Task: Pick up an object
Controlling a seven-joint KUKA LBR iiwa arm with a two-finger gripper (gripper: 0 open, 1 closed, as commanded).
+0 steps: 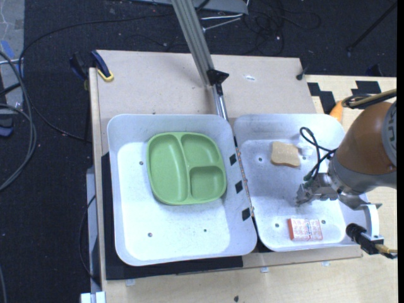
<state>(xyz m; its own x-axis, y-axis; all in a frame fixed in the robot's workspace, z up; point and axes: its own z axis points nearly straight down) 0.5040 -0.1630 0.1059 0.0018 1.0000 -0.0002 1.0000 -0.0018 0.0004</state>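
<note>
The claw [307, 194] hangs low over the right bin [265, 169], and whether it is open or closed I cannot tell. Nearest target: the red-and-white packet [305, 229], lying flat just toward the bin's near edge from the claw, long axis running left to right. The tan bread-like piece [285, 154] sits farther off, toward the far side.
</note>
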